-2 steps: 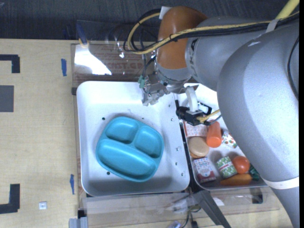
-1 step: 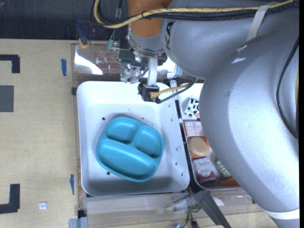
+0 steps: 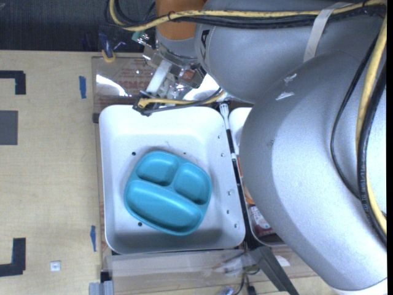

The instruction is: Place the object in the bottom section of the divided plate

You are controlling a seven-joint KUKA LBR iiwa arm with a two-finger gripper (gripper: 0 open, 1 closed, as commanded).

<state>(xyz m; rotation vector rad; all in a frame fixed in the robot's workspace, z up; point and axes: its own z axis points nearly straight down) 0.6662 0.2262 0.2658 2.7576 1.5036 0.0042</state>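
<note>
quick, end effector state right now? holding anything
end effector: cannot be told; it sits above the top edge of the left bin, away from the blue divided plate, and no object is visible in it.

Being covered almost entirely by arm (image 3: 319, 134): right bin (image 3: 241, 117). Running off frame at top and right edges: arm. Remaining too cluttered to resolve: claw (image 3: 164, 86) fingertips.

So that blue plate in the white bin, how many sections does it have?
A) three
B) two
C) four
A: the blue plate in the white bin has two small sections above one long section.
</note>
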